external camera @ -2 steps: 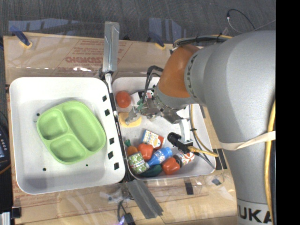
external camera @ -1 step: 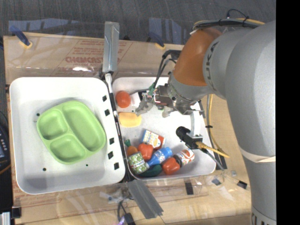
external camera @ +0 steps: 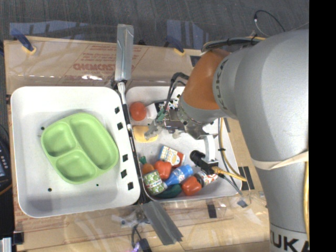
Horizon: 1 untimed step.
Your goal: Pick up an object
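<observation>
Low over the right white bin (external camera: 231,190) hangs the end effector (external camera: 160,121), near the bin's far left corner; whether its fingers are open or shut cannot be told. Just beside it lie a round red-orange ball (external camera: 138,111) and a pale yellow piece (external camera: 143,134). More small toys crowd the bin's near edge. A green three-compartment plastic plate (external camera: 79,147) fills the left white bin (external camera: 31,196).
</observation>
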Available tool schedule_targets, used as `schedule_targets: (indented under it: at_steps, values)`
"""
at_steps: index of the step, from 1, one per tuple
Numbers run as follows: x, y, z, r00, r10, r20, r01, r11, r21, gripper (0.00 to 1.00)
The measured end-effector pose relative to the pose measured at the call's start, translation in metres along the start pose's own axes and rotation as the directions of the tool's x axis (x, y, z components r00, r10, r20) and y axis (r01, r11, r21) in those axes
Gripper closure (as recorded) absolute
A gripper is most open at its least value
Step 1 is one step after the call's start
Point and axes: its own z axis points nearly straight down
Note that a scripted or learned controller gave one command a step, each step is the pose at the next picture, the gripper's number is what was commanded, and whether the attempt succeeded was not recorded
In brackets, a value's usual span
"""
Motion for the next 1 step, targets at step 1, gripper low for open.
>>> schedule_targets:
  at_steps: [1]
  values:
    - [-0.0019, 0.0327, 0.0222, 0.996, -0.093, 0.001, 0.093, 0.996, -0.005, 0.0]
